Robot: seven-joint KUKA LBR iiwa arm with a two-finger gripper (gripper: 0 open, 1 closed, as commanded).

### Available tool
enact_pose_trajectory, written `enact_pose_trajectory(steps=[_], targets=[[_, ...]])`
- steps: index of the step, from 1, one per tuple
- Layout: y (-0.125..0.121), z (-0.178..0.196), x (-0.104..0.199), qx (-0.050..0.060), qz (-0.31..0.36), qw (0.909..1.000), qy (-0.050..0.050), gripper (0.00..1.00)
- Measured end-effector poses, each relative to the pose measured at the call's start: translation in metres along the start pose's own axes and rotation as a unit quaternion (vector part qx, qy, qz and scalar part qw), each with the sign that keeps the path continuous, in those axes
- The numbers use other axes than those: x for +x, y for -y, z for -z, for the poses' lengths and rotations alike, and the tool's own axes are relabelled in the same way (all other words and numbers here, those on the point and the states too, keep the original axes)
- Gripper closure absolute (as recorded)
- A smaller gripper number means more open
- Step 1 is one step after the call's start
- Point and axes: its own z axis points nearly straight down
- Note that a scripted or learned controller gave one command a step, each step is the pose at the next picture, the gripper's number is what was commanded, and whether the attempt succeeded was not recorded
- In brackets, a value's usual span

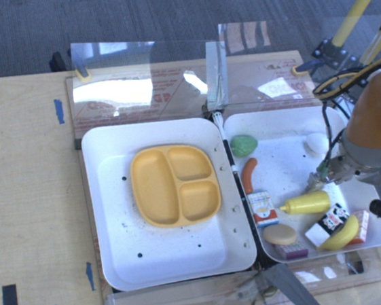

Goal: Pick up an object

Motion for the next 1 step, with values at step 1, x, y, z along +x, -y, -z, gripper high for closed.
enact_pose_trajectory(steps=[1], targets=[[-0.0004, -0.0009, 0.0018, 0.0, 0.001, 1.0, -0.001, 0.0]])
